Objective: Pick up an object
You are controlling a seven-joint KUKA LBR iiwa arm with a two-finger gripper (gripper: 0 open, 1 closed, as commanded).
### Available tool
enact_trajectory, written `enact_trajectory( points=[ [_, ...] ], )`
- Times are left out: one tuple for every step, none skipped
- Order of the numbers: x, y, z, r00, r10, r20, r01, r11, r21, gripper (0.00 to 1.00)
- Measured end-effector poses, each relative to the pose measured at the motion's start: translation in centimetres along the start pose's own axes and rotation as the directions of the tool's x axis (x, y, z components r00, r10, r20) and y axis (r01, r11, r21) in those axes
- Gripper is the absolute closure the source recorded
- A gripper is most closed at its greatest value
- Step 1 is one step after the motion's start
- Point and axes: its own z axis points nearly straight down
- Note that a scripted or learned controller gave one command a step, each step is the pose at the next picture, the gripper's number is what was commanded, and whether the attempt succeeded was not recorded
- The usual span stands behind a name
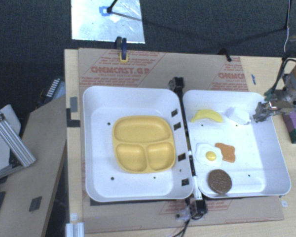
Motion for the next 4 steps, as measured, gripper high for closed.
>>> enact_trajectory(
  points=[
    [0.0,0.1,-1.2,1.0,0.0,-0.001,0.0,1.0,0.004,1.0],
    [5.6,1.7,-1.7,1.0,-0.006,-0.004,0.006,1.0,0.005,1.0],
    [11.8,3.6,-1.4,1.0,-0.006,-0.004,0.006,1.0,0.004,1.0],
    [17.0,5.0,-1.8,1.0,-0.006,-0.005,0.006,1.0,0.004,1.0]
  ],
)
